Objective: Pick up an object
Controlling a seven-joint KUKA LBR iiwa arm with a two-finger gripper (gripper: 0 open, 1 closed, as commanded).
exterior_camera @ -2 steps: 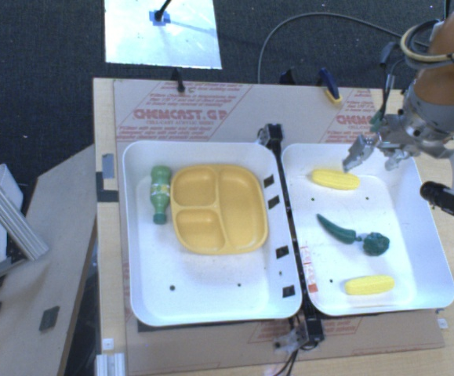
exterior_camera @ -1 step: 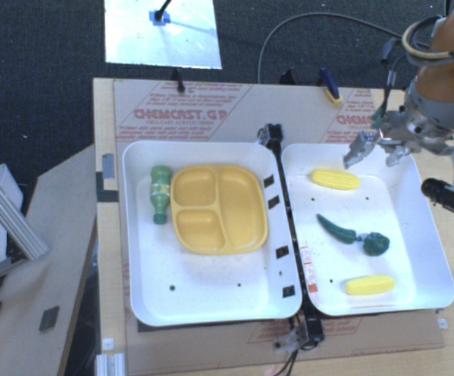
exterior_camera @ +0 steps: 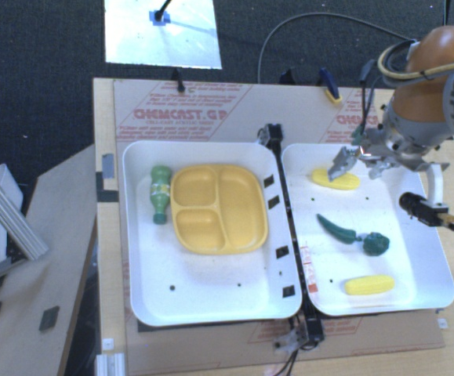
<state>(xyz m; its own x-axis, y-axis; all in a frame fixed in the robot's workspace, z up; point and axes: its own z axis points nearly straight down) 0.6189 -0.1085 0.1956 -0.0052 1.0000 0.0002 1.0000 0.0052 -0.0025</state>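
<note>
Since any piece in the bins would serve the task, the nearest ones come first: low in the right half of the frame, a small yellow corn-like piece [exterior_camera: 368, 286] lies flat on the floor of the right bin [exterior_camera: 438, 288], apart from everything else. It looks like light, hard moulded plastic, smooth enough to slip, and a pinch across its short width would probably suit it best. Just above it, toward the middle right, a dark green vegetable [exterior_camera: 352, 234] with a knobbly head lies at a slant; its thin stem would likely roll between pads, so the thicker head seems the safer hold.

Left of centre, the left bin [exterior_camera: 136, 288] carries a yellow divided plate [exterior_camera: 215, 210] and, touching its left rim, a green bottle [exterior_camera: 160, 194] lying on its side (both broad or round, probably awkward for narrow fingers).

Farther up, in the upper right, a flat yellow piece [exterior_camera: 335, 180] rests near the far wall of the right bin. The gripper [exterior_camera: 360, 161] hangs just above and beside it, and its fingers [exterior_camera: 342, 163] stand apart with nothing between them. This piece sits low and thin, so I judge it would need a grip across its narrow width, pressed close to the bin floor, or the pads may slide over its top.
</note>
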